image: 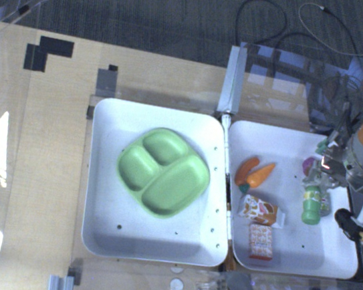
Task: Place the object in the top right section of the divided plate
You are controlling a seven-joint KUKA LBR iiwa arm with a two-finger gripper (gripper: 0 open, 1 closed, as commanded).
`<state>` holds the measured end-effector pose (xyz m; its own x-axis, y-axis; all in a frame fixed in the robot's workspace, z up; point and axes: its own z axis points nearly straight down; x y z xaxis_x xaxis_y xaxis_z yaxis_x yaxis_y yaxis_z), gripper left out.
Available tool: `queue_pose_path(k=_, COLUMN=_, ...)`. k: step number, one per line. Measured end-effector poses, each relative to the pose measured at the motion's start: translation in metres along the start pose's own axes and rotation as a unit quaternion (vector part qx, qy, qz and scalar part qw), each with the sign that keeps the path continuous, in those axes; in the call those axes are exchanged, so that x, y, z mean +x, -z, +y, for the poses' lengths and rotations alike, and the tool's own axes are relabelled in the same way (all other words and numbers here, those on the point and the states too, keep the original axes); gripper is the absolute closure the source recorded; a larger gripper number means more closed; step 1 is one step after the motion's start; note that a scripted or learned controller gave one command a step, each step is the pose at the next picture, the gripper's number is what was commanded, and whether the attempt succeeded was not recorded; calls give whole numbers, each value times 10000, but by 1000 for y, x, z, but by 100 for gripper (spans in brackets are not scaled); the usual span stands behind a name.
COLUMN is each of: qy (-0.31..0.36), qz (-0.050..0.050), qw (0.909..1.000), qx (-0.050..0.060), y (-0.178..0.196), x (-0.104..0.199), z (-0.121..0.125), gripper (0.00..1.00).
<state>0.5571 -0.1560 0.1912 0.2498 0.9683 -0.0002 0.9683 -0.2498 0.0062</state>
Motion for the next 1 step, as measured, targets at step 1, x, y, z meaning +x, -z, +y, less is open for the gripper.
queue_pose_path(k=1, qy=672, qz=7, qw=9977, qx=3, y=16, x=69, z=15, gripper=100)
